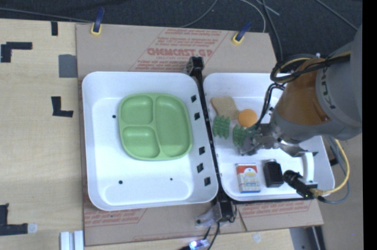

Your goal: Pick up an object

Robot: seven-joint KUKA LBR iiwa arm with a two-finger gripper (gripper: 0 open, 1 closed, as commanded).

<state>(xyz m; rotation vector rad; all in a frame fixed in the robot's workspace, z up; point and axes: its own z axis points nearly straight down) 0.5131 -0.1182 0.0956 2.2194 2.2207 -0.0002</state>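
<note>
the gripper [254, 142] is low in the right bin [232, 85], at the near edge of a green leafy piece [240, 135]. its dark tip is pressed into the clutter there, and the fingers cannot be made out clearly enough to tell how far apart they stand or whether anything is between them.

the green leafy piece lies near the middle of the right bin; a second, smaller green sprig [221, 125] sits just to its left, close to the divider between the bins. behind them a tan wedge [224, 105] lies flat with its long side running roughly front to back, and an orange ball [248, 118] rests just beside it. nearer the front edge a small box [248, 177] with a red and white face lies flat, its long axis front to back, with a black block [273, 173] just to its right.

the arm [321, 98] comes in from the right, its orange band over the bin's far right corner, the wrist bent down and leftward.

the left bin [94, 142] holds a green divided plate [156, 126]. both bins sit on cardboard on the surface [35, 125].
</note>
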